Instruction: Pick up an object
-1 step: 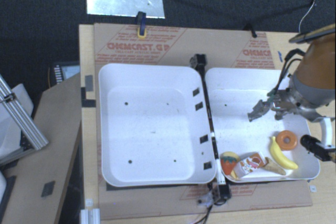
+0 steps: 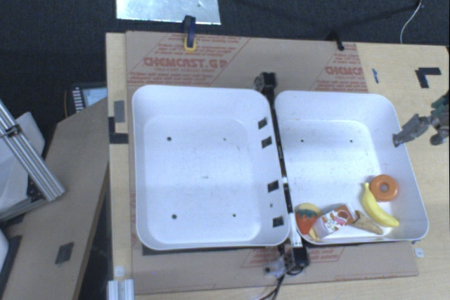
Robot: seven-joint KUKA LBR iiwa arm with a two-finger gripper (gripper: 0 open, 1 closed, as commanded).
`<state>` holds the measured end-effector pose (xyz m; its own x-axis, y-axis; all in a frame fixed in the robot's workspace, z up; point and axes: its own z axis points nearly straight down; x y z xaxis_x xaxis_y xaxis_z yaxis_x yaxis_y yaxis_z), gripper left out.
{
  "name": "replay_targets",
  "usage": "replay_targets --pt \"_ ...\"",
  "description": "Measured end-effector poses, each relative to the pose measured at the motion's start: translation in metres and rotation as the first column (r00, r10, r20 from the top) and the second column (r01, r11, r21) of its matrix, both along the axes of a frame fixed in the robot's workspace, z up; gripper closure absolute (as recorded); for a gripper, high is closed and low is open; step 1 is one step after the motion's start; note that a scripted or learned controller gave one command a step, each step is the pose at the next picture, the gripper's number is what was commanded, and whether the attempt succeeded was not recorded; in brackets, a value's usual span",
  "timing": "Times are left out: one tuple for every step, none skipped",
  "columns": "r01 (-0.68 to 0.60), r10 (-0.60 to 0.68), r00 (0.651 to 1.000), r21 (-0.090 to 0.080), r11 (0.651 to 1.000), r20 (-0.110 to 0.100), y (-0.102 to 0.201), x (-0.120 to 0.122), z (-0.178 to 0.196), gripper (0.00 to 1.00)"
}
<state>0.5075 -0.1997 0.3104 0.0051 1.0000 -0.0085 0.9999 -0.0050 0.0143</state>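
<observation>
The scene is viewed from one fixed camera set high above the table (image 2: 232, 56), tilted down at a slant. Both white bins (image 2: 204, 98) are taken in whole, side by side, from a moderate distance. Dark floor is seen beyond the far edge, and the pincer (image 2: 413, 130) is caught at the right margin.
</observation>
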Motion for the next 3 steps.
replay_targets --pt "-0.005 0.005 1.000 0.005 1.000 -0.006 -0.008 -0.021 0.052 0.00" --pt "-0.012 0.012 1.000 0.005 1.000 -0.002 0.016 -0.020 0.135 0.00" --pt "-0.019 0.019 1.000 0.008 1.000 0.001 0.101 -0.020 0.231 0.00"
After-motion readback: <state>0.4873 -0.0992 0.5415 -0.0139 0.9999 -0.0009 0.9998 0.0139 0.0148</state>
